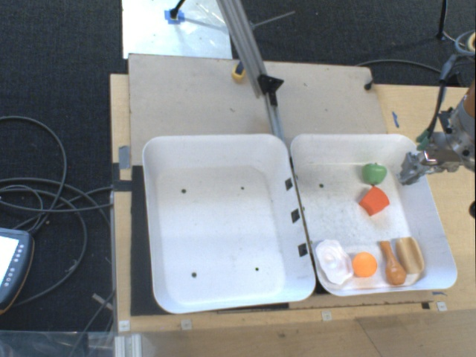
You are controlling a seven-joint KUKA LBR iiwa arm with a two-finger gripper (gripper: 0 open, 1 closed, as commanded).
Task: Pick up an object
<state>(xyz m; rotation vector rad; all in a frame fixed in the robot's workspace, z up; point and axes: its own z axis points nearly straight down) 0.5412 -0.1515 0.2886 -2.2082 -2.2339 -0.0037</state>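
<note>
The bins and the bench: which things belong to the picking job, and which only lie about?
Job: green ball, red block, orange ball, white cup, brown spoon, tan block, gripper.

Lying about: cables, handheld screen, metal pole.

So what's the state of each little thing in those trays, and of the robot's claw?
Green ball: loose in the right bin.
Red block: loose, tilted.
Orange ball: resting near the front wall.
White object: lying beside the orange ball.
Gripper: at the bin's right rim, holding nothing visible.
</note>
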